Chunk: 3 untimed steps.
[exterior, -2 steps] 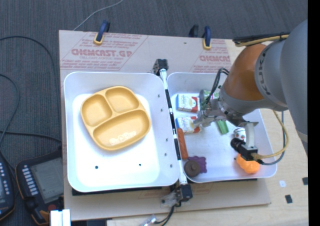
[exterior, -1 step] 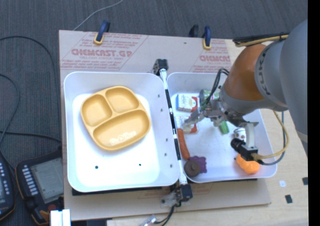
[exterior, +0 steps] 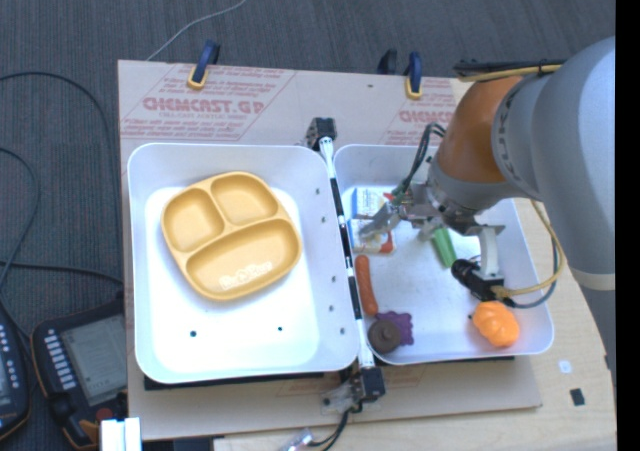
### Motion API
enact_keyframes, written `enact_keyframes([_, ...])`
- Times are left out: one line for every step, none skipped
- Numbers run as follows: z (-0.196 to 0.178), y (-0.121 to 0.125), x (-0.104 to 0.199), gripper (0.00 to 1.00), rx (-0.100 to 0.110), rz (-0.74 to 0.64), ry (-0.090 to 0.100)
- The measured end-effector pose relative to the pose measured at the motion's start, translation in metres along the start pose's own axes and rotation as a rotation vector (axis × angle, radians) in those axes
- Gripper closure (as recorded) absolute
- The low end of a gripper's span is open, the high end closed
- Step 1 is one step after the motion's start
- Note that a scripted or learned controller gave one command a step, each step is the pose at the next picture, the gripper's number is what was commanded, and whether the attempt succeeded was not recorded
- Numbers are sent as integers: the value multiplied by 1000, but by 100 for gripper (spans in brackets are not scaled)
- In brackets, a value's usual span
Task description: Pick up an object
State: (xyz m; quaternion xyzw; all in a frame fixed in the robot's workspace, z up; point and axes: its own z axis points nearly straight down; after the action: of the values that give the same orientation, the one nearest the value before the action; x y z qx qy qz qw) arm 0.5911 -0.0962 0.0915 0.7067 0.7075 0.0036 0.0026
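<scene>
Step in hand: the approach stage. The grey KUKA arm with its orange band [exterior: 480,134] reaches down into the right-hand shallow white bin [exterior: 525,239]; no pick is confirmed.
Gripper state: the two-finger gripper [exterior: 385,224] sits low in the upper-left part of the right bin. Open or closed cannot be told, and no object can be confirmed in its grasp.
Nearest candidates: a slim orange-red sausage-shaped toy [exterior: 365,284] lies just below the gripper, along the bin's left wall. A green stick-shaped object [exterior: 443,247] lies to the gripper's right, partly under the wrist.
Other candidates: a purple lumpy toy [exterior: 397,324] beside a dark brown round piece [exterior: 383,337] at the bin's lower-left; a round orange fruit-like toy [exterior: 496,324] at its lower-right.
Next move, judged: centre over one object, descend, close, lift clear.
Left of that bin: the other white bin [exterior: 150,339] holds a yellow three-compartment plastic plate [exterior: 232,234].
</scene>
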Motion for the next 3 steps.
enact_keyframes([-14, 4, 1, 100, -12, 1, 0])
enact_keyframes([-13, 3, 1, 0, -10, 1, 0])
enact_keyframes([-24, 4, 2, 100, -11, 0, 3])
